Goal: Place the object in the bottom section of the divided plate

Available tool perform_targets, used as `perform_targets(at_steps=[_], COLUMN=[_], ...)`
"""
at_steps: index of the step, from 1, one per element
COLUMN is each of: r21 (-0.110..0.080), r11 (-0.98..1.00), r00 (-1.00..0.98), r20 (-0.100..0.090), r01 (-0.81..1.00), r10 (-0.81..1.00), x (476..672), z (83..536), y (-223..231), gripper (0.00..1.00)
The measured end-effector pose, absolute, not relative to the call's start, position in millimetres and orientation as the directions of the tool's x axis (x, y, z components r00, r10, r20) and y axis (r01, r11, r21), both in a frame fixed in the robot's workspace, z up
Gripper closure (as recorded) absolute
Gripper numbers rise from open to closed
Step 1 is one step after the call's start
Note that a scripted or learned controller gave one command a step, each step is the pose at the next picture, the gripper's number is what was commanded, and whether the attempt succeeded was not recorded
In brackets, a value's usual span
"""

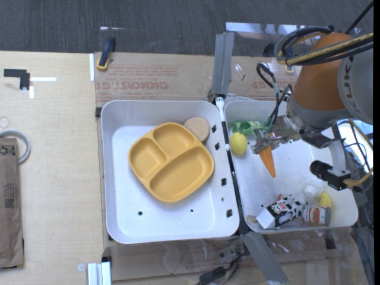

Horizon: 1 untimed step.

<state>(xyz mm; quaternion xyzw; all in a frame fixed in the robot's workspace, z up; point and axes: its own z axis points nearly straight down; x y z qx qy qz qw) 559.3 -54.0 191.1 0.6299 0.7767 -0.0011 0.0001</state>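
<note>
Across the pale wooden bench [53, 159], dark carpet runs behind and a brown paper bag [10, 200] lies at the far left edge. Left bin [116, 218] holds a yellow divided plate [172, 162] with a tan round disc [198, 127] touching its upper rim. Right bin [297, 165] holds a lemon [238, 143], something green [246, 126], a cow-patterned carton [279, 211] and a small bottle [314, 214]. An orange carrot [268, 160], pointed tip downward, hangs gripped in the pincer [265, 140] above the right bin.
</note>
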Motion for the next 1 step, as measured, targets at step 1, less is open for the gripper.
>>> perform_targets(at_steps=[1], r21=[-0.001], r11=[0.098], r00=[-0.098], r20=[-0.002], r01=[0.995], r10=[0.995], x=[561.1], z=[231.0], y=[-0.8], gripper=[1.0])
